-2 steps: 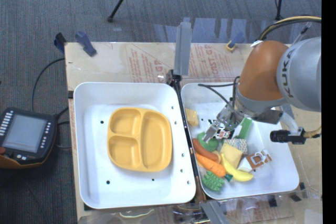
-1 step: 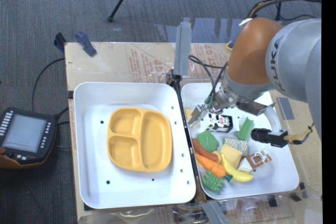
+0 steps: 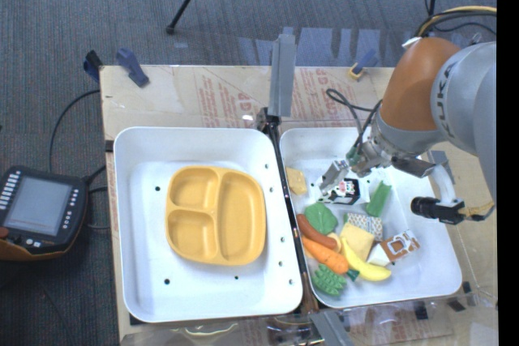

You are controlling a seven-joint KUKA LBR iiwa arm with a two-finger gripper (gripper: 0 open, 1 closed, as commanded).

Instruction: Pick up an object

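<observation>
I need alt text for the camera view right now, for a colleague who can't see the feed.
The grey arm's two-finger gripper hangs low over the right white bin, above a heap of toy food including an orange carrot and a yellow banana. The left white bin holds a yellow three-compartment plastic tray.

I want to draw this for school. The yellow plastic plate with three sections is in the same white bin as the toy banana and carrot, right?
Not quite. The camera view shows the yellow plastic plate with three sections in the left white bin, while the yellow toy banana and orange toy carrot lie in the right white bin.
</observation>
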